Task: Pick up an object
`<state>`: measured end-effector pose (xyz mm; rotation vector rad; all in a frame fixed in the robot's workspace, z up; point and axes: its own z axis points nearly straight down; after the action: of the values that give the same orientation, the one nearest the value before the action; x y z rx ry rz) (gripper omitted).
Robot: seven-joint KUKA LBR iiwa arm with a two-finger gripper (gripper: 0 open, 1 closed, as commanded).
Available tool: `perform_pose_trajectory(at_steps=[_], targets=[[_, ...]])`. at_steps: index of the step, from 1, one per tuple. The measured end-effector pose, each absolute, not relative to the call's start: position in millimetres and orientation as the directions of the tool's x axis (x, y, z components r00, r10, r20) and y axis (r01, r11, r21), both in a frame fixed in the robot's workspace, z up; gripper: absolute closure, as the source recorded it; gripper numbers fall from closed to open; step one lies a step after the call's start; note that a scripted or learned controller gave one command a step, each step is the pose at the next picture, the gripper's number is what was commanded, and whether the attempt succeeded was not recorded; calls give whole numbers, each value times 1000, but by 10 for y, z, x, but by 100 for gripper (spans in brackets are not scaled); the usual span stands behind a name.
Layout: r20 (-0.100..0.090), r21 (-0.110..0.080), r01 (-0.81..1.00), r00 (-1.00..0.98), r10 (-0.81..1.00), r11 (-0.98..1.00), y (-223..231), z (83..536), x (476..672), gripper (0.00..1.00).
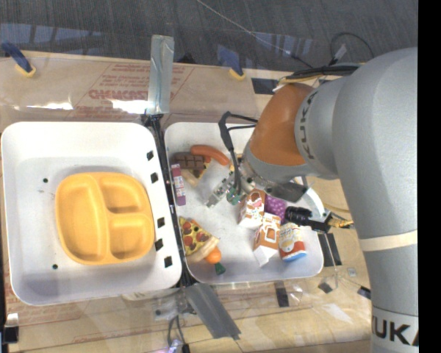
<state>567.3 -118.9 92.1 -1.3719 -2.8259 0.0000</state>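
My gripper point(225, 192) hangs over the middle of the right bin point(206, 132), reaching in from the right under the orange wrist band. It sits above bare bin floor, between a brown chocolate bar point(189, 165) to its left and a small carton point(251, 206) to its right. A sausage point(209, 153) lies just behind it. Nothing shows in its grip. A pink stick point(178, 184) lies along the bin's left wall. At the front left are a pizza slice point(195, 237) and an orange carrot piece point(213, 256).
More toys crowd the right bin's front right: a second carton point(267, 236), a yogurt cup point(292, 244) and purple grapes point(276, 206). A small green piece point(219, 268) lies by the front wall. The left bin point(29, 142) holds a yellow divided tray point(103, 217).
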Motion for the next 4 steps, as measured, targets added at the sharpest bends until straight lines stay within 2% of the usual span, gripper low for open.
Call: perform_pose_trajectory(at_steps=[1, 2, 3, 4], targets=[[-6, 2, 575, -818, 575, 818, -1707, 1684, 5537, 100], [-3, 1, 573, -819, 573, 819, -1698, 1671, 5534, 0], [2, 1, 596, -803, 596, 803, -1624, 911, 4982, 0], [0, 1, 649, -761, 649, 761, -1391, 922, 5332, 0]])
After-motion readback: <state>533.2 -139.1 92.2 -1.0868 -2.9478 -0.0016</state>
